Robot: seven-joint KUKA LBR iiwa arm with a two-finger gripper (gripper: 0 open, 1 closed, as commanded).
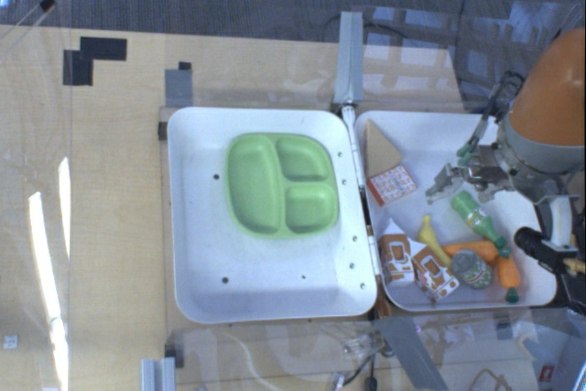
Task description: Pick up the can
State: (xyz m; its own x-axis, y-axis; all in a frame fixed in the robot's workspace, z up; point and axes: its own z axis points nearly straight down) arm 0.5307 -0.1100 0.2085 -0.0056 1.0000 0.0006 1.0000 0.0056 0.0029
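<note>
The approach step is judged to be in hand: the tool (455, 179) is seen over the right bin (417, 128), its thin metal fingers spread and nothing held between them; the can (471, 269), a small round tin with a dull grey top, is seen near the bin's front edge, touching a smooth orange carrot (488, 255) and just beside a flat printed carton (436, 275); a glossy green bottle (475, 216) lies between tool and can; a move toward the front of the bin, then a straight descent, is judged necessary; the left bin (197, 288) carries a green plastic tray (280, 183) with three rounded hollows.
</note>
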